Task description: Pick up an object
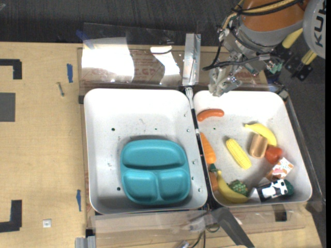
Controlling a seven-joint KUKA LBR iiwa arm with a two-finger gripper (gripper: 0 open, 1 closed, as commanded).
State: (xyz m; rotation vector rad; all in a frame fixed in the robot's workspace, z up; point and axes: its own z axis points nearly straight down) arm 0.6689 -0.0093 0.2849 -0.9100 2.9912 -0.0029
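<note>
Hotdog (210,114), no readable label

The counter (36,138) is pale wood with black corner marks and bits of blue tape. Two shallow white bins sit on it, touching side by side: the left bin (103,112) and the right bin (297,154).

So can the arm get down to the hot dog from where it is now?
Probably yes. The gripper hangs over the right bin's far edge, and the hot dog lies just below it with bare floor around it; the carrot and corn lie apart.
</note>
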